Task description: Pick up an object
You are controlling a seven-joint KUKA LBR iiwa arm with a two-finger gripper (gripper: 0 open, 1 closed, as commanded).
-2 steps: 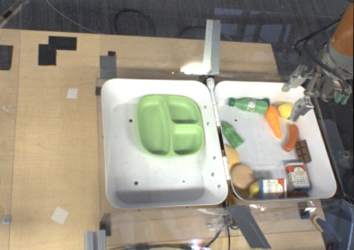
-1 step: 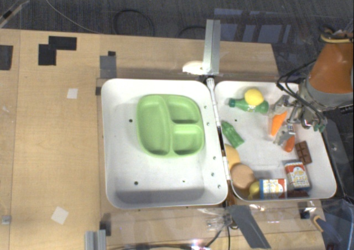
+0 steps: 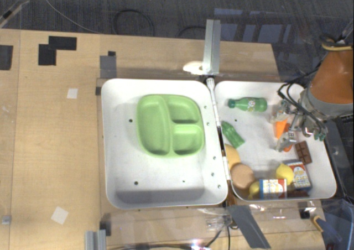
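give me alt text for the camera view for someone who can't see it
A grey robot arm with an orange band reaches from the right, its gripper low over the right bin of toy groceries, near an orange carrot and a brown chocolate bar. A green bottle lies nearby. The left bin holds a green divided plate.

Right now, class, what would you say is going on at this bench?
A grey arm with an orange band reaches in from the right, its gripper low over the right bin, just by an orange piece. Whether it has hold of anything is unclear. That bin also holds a green bottle, a brown bar, a yellow fruit and other small items. The left bin holds a green divided tray.
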